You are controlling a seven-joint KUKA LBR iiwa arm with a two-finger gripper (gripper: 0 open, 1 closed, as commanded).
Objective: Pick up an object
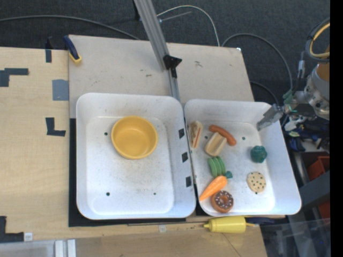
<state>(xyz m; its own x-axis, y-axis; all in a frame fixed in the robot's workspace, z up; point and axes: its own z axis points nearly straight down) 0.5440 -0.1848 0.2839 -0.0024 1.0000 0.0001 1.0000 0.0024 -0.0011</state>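
Closest to the camera, at the bottom edge of the frame, a yellow mustard bottle (227,225) lies on the table just below the right bin (281,197). Inside that bin, working upward: a chocolate donut (222,201) touching the tip of a carrot (213,187), a spotted cookie (256,182) off to the right, a green ribbed piece (217,166), a green broccoli-looking lump (258,153), then a bread slice (215,144), a sausage (222,134) and a sandwich wedge (195,133) clustered near the bin's upper left.

The left bin (91,197) has a yellow bowl (134,137) in it.

Further up, at the right edge of the frame, the pincer (267,119) hangs over the right bin's upper right rim, holding nothing (I honestly can't tell if it's spread or closed from here).

My guess: all of this is light, rigid plastic toy food, so weight's no issue but smooth surfaces might slip. The broccoli lump sits apart from everything, so it looks like the easiest grab, pinched across its middle. The clustered stuff seems riskier.
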